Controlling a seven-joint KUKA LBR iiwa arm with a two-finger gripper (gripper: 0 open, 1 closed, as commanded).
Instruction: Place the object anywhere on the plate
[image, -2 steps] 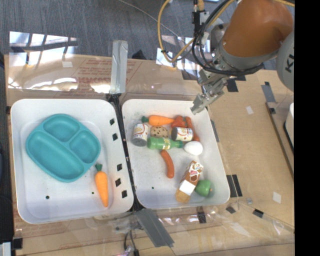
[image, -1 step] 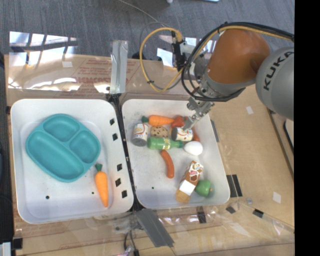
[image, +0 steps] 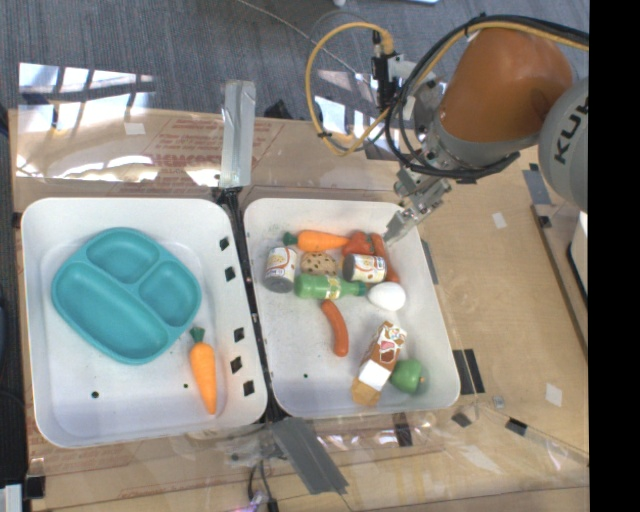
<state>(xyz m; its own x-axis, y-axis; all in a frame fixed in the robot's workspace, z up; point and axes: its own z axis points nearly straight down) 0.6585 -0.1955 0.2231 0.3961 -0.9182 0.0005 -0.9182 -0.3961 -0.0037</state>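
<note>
Orange plastic carrot (image: 203, 373) lay in the left white bin (image: 60, 400) just beside the teal divided plate (image: 124, 292), long axis near vertical, green top toward the plate. One second carrot (image: 322, 241), two cans (image: 281, 268), a cookie, green bottle, egg, sausage and more crowded the right bin (image: 300, 385). Over its far edge hung the tool (image: 400, 222), whose opening I could not tell.

A light wooden bench top (image: 500, 300) fills the scene, marked with strips of dark tape (image: 468, 370) and a grey taped strip (image: 237, 130) at the far side. Beyond its far edge lies dark grey carpet (image: 150, 40). Bright glare (image: 90, 165) reflects off a clear sheet at far left.
</note>
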